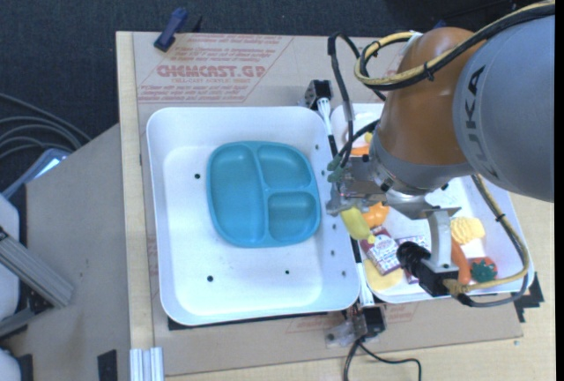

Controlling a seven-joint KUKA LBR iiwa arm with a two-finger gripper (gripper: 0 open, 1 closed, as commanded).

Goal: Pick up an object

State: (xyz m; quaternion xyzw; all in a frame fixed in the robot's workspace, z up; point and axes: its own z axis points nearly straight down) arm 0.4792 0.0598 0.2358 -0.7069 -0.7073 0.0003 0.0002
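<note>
- My gripper (pixel 342 194) hung low at the near-left edge of the right bin (pixel 490 198), just beside the wall it shares with the left bin (pixel 167 220).
- My wrist and its cables covered the tool from above, so I could not tell whether my jaws stood open or closed, and I saw nothing held between them.
- The likeliest thing to take was the yellow piece (pixel 356 222), lying just beside my gripper on the bin floor and touching, or very nearly touching, the small orange piece (pixel 377 213).
- A red and white packet (pixel 384 254) lay near them, toward the front of the bin.
- An orange and yellow block (pixel 467 236) sat well apart on the far side.
- The blue divided plate (pixel 263 192) lay alone in the left bin. It looked broad and flat, so I judged it a poor choice for a pinch.
- To do the grasp well, I judged I should centre over the yellow piece and close across its narrow side.
- I should also keep clear of the shared wall, which could block one jaw.
- The crowding was the risk: a closing jaw might nudge the orange piece or catch both at once.
</note>
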